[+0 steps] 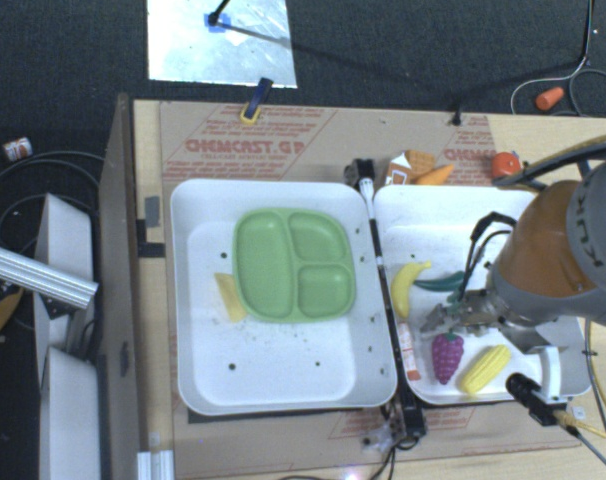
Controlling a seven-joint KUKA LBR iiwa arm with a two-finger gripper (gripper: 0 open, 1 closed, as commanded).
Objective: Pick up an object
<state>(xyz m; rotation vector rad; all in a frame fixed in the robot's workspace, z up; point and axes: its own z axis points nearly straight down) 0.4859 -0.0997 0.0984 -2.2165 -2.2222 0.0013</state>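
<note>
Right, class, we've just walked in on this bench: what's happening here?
A grey and orange robot arm reaches in over the right bin, its hand low among toy foods: a banana, purple grapes and an ear of corn. Nothing looks lifted yet. The left bin holds a green divided plate and a small yellow piece.

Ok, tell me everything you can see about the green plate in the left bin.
The plate is pale green, looks like plastic, and is a rounded square split into three compartments: one tall section on the left and two smaller ones on the right. It lies flat and right side up on the floor of the left bin, toward its upper middle. A flat yellow piece sits at its lower left edge, apparently touching it.
</note>
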